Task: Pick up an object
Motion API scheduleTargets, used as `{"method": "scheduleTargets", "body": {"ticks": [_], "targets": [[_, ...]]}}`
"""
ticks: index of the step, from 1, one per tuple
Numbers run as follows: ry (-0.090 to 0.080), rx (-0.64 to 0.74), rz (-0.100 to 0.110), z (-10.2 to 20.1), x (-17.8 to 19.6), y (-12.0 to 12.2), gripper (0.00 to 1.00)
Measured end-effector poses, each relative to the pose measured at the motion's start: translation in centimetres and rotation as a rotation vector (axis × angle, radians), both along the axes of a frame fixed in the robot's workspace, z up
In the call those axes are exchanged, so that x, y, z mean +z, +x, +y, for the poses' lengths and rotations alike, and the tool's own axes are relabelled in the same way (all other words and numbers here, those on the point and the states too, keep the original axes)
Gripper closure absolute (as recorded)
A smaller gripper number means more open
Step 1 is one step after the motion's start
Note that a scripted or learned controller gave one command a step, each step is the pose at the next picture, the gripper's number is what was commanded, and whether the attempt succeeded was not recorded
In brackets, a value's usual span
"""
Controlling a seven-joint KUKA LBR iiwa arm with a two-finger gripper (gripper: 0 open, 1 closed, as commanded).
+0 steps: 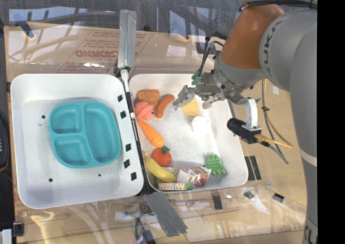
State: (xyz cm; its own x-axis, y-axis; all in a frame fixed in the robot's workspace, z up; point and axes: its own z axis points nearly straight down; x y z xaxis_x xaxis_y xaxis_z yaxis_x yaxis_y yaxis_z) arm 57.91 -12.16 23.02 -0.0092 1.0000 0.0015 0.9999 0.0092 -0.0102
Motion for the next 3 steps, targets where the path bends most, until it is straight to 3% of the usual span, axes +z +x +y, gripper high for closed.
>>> {"method": "scheduleTargets", "body": {"ticks": [1, 2, 3], "targets": [[-0.002, -0.204, 0.002, 0.4, -11.9, 7.4, 0.00], [0.001, -0.151, -0.004, 0.0, -13.8, 7.9, 0.00], [0.002, -0.143, 0.003, 0.3, -13.2, 7.9, 1.00]]}}
